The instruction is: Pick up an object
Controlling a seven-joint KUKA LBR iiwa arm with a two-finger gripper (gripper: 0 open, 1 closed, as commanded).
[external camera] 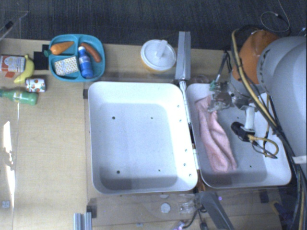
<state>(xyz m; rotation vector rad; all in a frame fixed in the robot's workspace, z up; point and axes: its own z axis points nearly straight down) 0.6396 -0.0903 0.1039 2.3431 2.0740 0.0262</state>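
Note:
A pink cloth (216, 138) lies crumpled lengthwise in the right bin (278, 174), running from the bin's far left corner toward its near side. My gripper (218, 98) reaches in from the right and sits low over the cloth's far end, at or just above the fabric. The cloth's top edge is bunched right beside the gripper. The view is too small to show whether any fabric is caught in it.
The left bin (139, 138) stands beside the right one. On the bench beyond are a blue divided plate (98, 49) with toy food, a white lidded cup (158, 55), a banana (26, 68), a small can (35, 85) and a green bottle (19, 96).

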